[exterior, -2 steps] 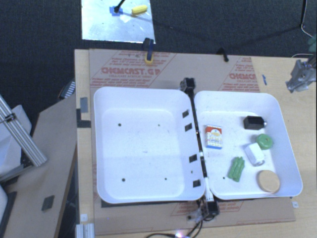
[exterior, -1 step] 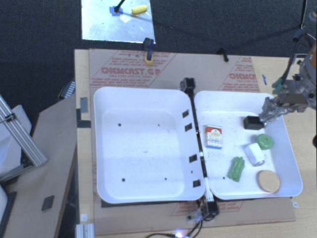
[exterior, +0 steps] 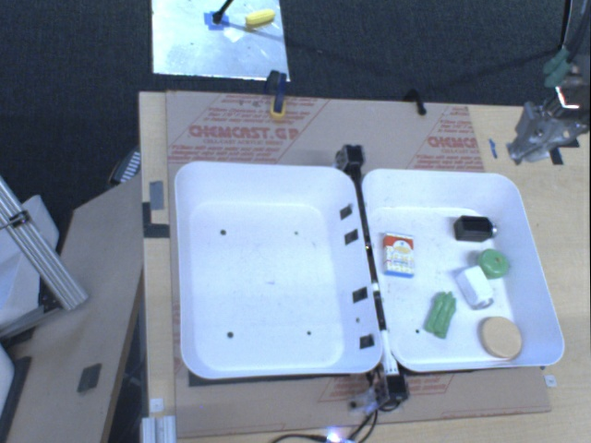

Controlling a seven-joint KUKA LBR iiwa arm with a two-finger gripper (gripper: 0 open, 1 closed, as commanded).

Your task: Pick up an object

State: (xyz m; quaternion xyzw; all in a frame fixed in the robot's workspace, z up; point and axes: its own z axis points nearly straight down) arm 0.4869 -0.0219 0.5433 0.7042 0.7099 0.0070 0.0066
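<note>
The pincer (exterior: 545, 135) hangs over the counter (exterior: 443, 127) beyond the right bin (exterior: 526, 210); I cannot tell its state. Below it lie a black block (exterior: 473, 228), green cap (exterior: 494, 264) and small card box (exterior: 399, 255).

Reading "CHEMCAST G.P." in red capitals on the brown protective sheet (exterior: 242, 129) lying under the bins, printed at about 11 o'clock of the left bin (exterior: 189, 247). Showing again at about 12 o'clock of the right bin (exterior: 526, 220), upside down and partly cut off. Carrying printing too small to make out on the small red, white and blue card (exterior: 399, 254) inside the right bin.
</note>
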